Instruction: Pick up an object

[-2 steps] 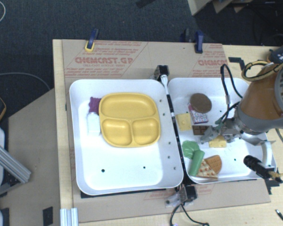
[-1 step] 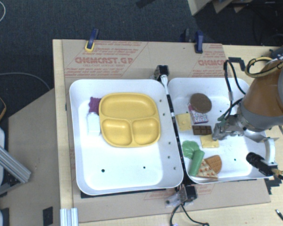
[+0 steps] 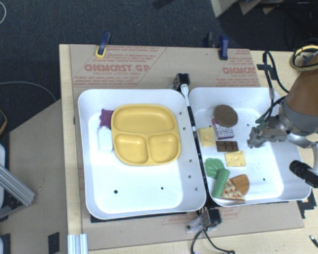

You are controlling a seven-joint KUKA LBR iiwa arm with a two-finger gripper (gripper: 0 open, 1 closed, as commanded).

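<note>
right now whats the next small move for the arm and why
Probably slide the claw toward the bin divider and lower it onto the yellow cheese square or the chocolate piece. It sits in the right bin beside the toy foods with nothing visibly held.

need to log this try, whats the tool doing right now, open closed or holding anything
tool: cannot be told; it sits low over the right bin, just right of the toy food, with nothing seen in it.
</note>
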